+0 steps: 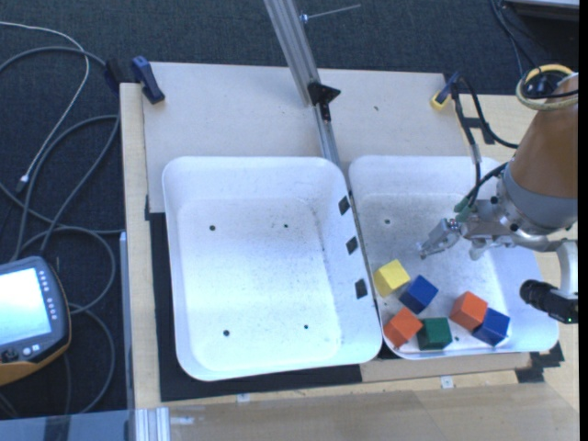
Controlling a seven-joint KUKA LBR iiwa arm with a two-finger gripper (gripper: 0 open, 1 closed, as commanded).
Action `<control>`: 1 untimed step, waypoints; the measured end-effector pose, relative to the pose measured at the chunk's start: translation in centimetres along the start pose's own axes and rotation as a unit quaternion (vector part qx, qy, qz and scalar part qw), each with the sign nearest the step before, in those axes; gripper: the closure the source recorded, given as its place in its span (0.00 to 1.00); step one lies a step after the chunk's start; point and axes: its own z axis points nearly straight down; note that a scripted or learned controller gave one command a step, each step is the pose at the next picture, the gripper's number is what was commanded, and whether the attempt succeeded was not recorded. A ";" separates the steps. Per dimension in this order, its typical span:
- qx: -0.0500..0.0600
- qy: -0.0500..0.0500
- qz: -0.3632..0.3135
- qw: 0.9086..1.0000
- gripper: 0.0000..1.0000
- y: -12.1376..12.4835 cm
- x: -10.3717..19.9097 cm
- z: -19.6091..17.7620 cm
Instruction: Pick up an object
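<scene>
White plastic makes up both bins on my bench; the left bin (184, 191) and the right bin (367, 177) sit side by side, their rims nearly touching along the middle.

From my overhead camera I see the arm (547, 168) reaching in from the right, its orange band above the grey wrist. The gripper (439, 239) hangs over the middle of the right bin, pointing left and down. Whether it is released or clenched I cannot tell; the tips are too small and blurred against the speckled floor. No block sits between them that I can see.

My candidate objects lie clustered at the near end of the right bin. A yellow block (392, 276) is nearest the gripper, just below and to its left. Beside it lies a blue block (421, 293). Nearer the rim sit an orange block (402, 325) and a green block (435, 333), touching each other. To their right are a second orange block (469, 309) and a second blue block (493, 326), also touching.

Off the bench at left I see a teach pendant (28, 310) on the dark floor.
</scene>
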 end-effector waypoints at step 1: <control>0.001 0.001 0.000 1.000 0.00 3.1 0.7 9.2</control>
